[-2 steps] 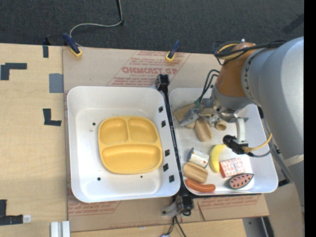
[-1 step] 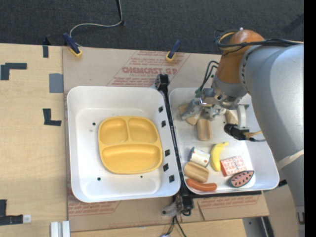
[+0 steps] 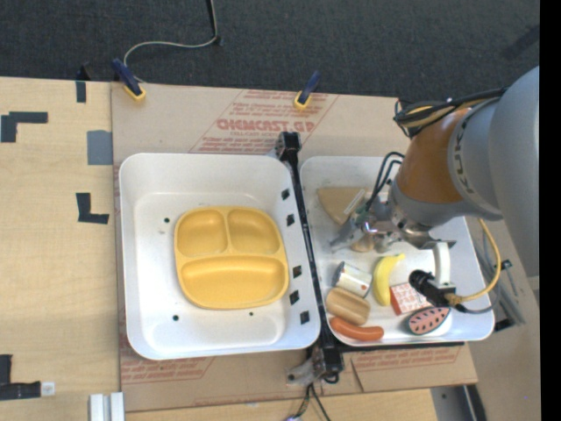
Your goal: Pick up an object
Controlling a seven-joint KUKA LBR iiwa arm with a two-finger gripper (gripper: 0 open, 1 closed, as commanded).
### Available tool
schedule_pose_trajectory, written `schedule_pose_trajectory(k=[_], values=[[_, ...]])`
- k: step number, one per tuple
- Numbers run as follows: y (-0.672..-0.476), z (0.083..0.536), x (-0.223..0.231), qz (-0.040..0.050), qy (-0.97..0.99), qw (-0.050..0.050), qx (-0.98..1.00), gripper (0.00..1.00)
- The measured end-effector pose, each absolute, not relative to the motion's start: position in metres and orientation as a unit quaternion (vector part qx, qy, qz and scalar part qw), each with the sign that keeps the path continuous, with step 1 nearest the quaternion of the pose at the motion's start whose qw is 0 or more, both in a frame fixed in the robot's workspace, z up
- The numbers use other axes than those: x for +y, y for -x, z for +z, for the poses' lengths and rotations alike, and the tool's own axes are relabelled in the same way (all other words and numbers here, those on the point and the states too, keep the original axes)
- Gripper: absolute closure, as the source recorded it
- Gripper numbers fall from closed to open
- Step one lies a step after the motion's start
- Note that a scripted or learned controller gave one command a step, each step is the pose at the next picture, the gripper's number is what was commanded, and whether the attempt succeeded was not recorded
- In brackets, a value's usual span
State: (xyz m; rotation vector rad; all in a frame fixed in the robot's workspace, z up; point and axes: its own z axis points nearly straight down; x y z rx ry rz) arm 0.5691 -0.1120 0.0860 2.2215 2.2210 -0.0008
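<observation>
1. Arm (image 3: pixel 465 160): reaches in from the right and hangs over the right bin (image 3: pixel 478 327), its wrist above the middle of that bin. It covers much of the bin's far right part, so anything lying under it cannot be judged.

2. Left bin (image 3: pixel 145 235): holds a yellow tray (image 3: pixel 232 259) with three compartments, lying near its centre. No toy food sits in it. Not a likely target for this try, in my judgement, since the arm is working over the other bin.

3. Right bin contents, the candidate objects: a tan wedge (image 3: pixel 337 202) toward the far left corner; a banana (image 3: pixel 386 276) near the centre; a bun (image 3: pixel 348 305) and a sausage (image 3: pixel 358 331) along the near edge; a small white block (image 3: pixel 354 281) just beside the bun; a red-and-white box (image 3: pixel 405 298) and a watermelon slice (image 3: pixel 428 321) toward the near right corner. They are crowded, several touching or nearly so.

4. Claw (image 3: pixel 361 229): sits low between the wedge and the banana, toward the left wall of the right bin. The metal parts blur together; I cannot tell how far it is open, nor whether it has hold of anything. Nothing is plainly seen between its tips.

5. Doing the step well (judgement): pick one piece with free space on two sides. The banana or wedge looks nearest. Straddle its narrow width, descend straight, and avoid nudging neighbours or catching the bin wall.
</observation>
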Motion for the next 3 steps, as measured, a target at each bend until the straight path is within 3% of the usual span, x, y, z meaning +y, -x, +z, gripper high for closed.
schedule_pose_trajectory(k=[1,2,3], values=[[-0.485,0.086,-0.108,0.0011,-0.707,0.002,0.707,0.0],[-0.485,0.096,-0.108,0.0012,-0.708,0.002,0.707,1.0],[-0.484,0.209,-0.035,0.0001,-0.706,0.0,0.708,1.0]])
